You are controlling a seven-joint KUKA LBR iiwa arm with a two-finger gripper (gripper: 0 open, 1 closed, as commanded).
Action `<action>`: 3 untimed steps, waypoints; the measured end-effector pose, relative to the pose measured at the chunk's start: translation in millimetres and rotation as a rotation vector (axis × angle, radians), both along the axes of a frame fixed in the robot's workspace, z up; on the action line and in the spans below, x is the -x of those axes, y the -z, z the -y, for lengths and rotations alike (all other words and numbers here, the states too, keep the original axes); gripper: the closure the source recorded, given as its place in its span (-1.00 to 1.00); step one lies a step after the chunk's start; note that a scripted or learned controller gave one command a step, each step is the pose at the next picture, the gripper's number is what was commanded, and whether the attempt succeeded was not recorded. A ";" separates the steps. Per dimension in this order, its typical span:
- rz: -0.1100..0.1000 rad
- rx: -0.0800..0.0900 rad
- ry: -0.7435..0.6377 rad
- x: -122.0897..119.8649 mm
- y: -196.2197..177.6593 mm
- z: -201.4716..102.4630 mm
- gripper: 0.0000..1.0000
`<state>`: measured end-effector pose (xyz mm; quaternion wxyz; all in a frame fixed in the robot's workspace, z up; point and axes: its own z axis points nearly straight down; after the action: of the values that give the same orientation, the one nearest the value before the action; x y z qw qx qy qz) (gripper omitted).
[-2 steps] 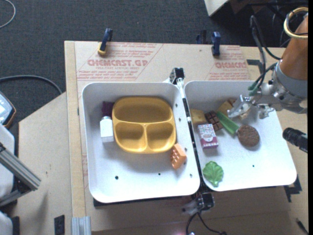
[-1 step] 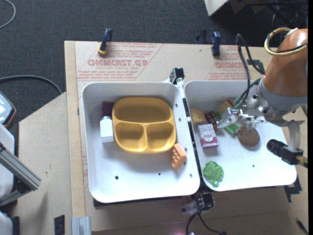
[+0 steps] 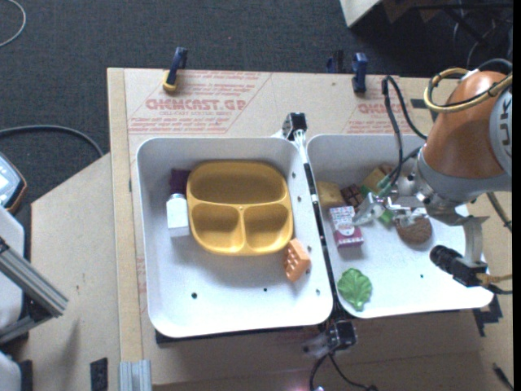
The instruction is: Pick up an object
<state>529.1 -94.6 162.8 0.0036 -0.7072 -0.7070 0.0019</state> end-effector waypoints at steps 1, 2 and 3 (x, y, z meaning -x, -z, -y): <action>0.002 0.000 0.001 1.2 62.7 -3.7 -1.00; 0.009 -0.003 -0.001 -1.0 74.5 -5.2 -1.00; 0.022 0.002 0.001 -3.9 61.5 -4.3 1.00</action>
<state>533.0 -90.3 101.3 -0.0045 -0.7074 -0.7067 -0.0051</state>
